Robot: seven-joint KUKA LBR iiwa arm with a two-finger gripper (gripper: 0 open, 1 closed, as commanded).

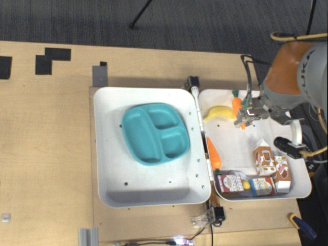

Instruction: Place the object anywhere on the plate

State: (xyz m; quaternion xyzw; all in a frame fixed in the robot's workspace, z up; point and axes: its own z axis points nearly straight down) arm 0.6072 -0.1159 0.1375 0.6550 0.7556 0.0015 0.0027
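— Banana (219,113) sits in the right bin (302,188), at its far left corner, not on the plate (154,132). That teal plate lies alone in the left bin (110,188).

— And the gripper (245,118)?

— Low over the right bin's far side, just right of the banana, a small orange piece (236,105) between them. Whether the jaws are wide or narrow, I cannot tell.

— Anything else there?

— A carrot (213,154) on the divider, cartons (246,184) along the near wall, a brown-and-white carton (266,160) beside them.
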